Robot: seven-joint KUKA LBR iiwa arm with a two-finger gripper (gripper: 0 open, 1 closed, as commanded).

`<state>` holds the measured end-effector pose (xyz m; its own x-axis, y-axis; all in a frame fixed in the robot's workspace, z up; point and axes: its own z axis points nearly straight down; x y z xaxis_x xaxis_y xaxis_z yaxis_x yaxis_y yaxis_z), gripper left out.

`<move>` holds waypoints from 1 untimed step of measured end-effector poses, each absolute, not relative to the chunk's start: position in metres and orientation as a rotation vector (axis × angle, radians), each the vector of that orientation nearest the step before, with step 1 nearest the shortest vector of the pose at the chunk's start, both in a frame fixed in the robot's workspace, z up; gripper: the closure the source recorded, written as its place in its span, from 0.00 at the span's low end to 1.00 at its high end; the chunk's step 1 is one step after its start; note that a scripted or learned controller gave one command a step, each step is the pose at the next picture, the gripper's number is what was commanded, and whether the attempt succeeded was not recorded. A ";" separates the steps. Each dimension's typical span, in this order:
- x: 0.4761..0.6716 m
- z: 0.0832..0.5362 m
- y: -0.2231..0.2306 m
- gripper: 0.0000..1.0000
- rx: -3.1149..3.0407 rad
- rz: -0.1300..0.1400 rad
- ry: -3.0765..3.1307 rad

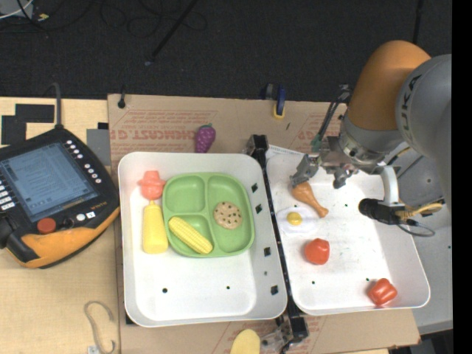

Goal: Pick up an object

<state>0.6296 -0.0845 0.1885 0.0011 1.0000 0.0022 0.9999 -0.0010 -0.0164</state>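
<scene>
My gripper (pixel 321 175) hangs over the back of the right bin (pixel 413 264), open, its two dark fingers spread apart with nothing between them. Just below its left finger (pixel 302 172) lies a tan chicken drumstick (pixel 310 198) on the bin floor, apart from the finger. In the same bin are a small yellow piece (pixel 294 217), a red tomato (pixel 317 251) and a red pepper (pixel 382 291) at the front right.
The left bin (pixel 192 293) holds a green divided plate (pixel 243 234) with a cookie (pixel 228 214) and corn (pixel 190 234), beside a yellow bottle (pixel 153 228) and a pink toy (pixel 151 185). Purple grapes (pixel 205 137) lie behind the bins; a teach pendant (pixel 48 190) sits far left.
</scene>
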 end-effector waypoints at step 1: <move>0.633 0.197 -0.085 0.00 -2.219 0.002 -2.220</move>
